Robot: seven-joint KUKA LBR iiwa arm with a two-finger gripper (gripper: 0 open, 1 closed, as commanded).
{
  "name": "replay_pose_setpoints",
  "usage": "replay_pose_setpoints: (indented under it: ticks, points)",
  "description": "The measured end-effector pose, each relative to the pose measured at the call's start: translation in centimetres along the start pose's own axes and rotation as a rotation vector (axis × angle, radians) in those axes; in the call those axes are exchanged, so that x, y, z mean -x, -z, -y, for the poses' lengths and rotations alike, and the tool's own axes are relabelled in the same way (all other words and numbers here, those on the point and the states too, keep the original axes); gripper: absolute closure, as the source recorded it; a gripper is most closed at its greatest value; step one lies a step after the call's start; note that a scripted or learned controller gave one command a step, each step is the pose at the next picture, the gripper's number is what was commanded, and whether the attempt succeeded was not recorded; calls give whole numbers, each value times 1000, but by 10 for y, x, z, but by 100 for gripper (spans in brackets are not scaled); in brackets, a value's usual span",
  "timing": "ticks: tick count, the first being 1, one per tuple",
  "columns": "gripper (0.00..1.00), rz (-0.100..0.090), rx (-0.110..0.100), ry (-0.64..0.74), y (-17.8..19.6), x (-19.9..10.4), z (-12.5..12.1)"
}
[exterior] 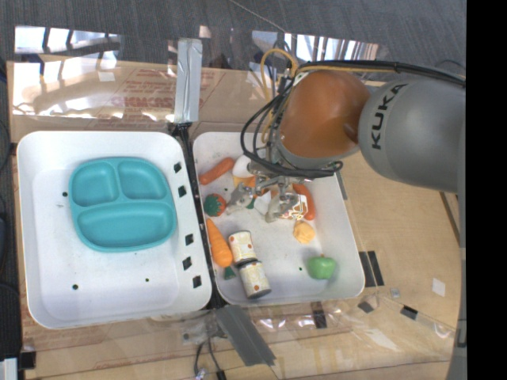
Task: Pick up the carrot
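The carrot (pixel 219 242) is orange with a green stub at its near end. It lies lengthwise along the left wall of the right bin (pixel 347 236), near the front. My gripper (pixel 265 198) hangs low over the middle of that bin, up and to the right of the carrot and apart from it. The orange wrist (pixel 321 117) and its cables cover much of the gripper from above. A small orange patch (pixel 247 182) shows right by the gripper; what it is I cannot make out.
In the right bin lie an orange sausage-like piece (pixel 216 169), a red-and-green round fruit (pixel 214 204), a can (pixel 249 264), a green apple (pixel 322 267), a yellow-orange lump (pixel 303 230) and a red-orange piece (pixel 306 202). The left bin (pixel 40 275) holds a teal divided plate (pixel 121 203).
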State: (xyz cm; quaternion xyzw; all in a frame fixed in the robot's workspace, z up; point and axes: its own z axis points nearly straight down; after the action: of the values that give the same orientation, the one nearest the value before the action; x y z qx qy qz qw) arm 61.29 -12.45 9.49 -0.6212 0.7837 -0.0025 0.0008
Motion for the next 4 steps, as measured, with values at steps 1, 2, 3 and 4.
replay_pose_setpoints:
  ticks: [1, 2, 3, 4]
  points:
    - [100, 3, 0, 1, 10, 1, 0]
    - [100, 4, -11, 121, 160, 21, 12]
    - [100, 4, 8, 221, -4, -33, -45]
    - [0, 4, 8, 222, -4, -33, -45]
